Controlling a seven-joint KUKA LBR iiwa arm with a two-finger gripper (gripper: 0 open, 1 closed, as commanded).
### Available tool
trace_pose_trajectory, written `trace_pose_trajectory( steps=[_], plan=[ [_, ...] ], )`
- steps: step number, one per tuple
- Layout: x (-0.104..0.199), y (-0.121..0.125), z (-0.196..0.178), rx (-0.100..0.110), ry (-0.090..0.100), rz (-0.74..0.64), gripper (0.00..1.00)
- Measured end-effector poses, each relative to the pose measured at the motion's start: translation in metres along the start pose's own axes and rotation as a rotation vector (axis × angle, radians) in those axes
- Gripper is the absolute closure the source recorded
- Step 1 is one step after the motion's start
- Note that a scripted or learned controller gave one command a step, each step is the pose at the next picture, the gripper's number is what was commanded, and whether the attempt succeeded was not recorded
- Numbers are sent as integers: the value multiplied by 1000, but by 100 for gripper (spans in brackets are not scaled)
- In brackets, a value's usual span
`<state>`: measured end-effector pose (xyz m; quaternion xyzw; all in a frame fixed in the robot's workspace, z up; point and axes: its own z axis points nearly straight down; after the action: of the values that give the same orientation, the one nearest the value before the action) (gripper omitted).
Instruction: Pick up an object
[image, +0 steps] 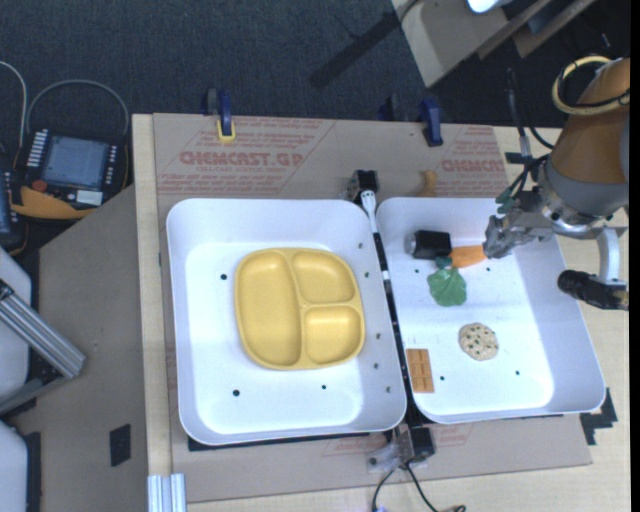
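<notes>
The end effector, its opening impossible to judge, hangs at the orange piece, a small, light, likely stiff object best pinched across its width.

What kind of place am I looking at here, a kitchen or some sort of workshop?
Most likely a robotics lab bench, not a kitchen. A grey robot arm reaches over two white bins, the food looks like toys, such as the cookie, and a handheld control screen lies on the floor nearby.
</notes>
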<state>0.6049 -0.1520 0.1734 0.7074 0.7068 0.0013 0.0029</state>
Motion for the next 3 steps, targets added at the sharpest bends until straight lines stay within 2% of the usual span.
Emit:
trace_pose_trajectory(
  steps=[1, 2, 3],
  plan=[
    [7, -2, -60, 0, 1, -3, 100],
    [7, -1, -88, 0, 0, -2, 100],
    [58, -9, -92, 7, 4, -5, 100]
  ],
)
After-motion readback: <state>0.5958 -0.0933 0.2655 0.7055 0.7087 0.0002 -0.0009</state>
